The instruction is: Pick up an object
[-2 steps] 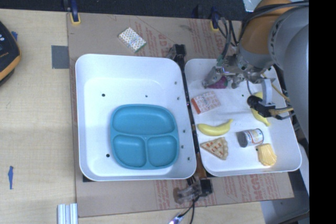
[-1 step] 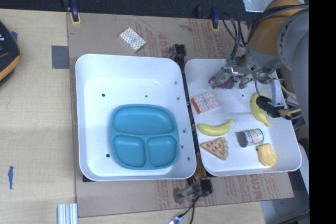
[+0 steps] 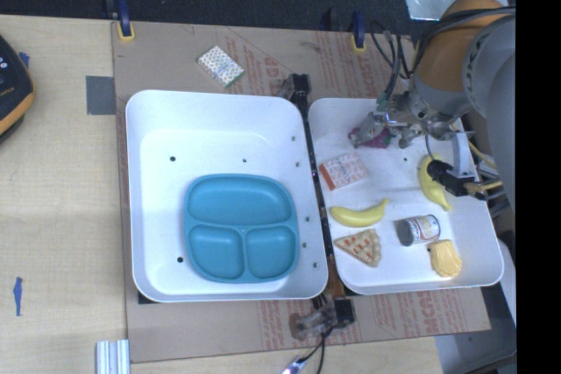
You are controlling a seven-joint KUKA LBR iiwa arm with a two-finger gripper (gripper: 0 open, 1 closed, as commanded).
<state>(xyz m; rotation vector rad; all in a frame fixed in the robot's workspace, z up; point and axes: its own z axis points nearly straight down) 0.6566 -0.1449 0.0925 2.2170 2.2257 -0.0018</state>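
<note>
My gripper (image 3: 375, 130) hangs low over the far part of the right bin (image 3: 491, 271), close to its back wall, with something small and dark pinkish at its tip. In that bin lie a small printed card (image 3: 344, 171), a yellow banana (image 3: 358, 213), a pizza slice (image 3: 359, 248), a small can on its side (image 3: 418, 229), a yellow block (image 3: 445, 258) and a second banana (image 3: 430, 180) near the right wall. The card lies just left of and nearer the front than the gripper.
The left bin (image 3: 158, 127) holds a blue compartment tray (image 3: 241, 226). A patterned packet (image 3: 220, 65) lies on the bench behind that bin. Cables and a black part (image 3: 458, 180) of the arm hang over the right bin's right side.
</note>
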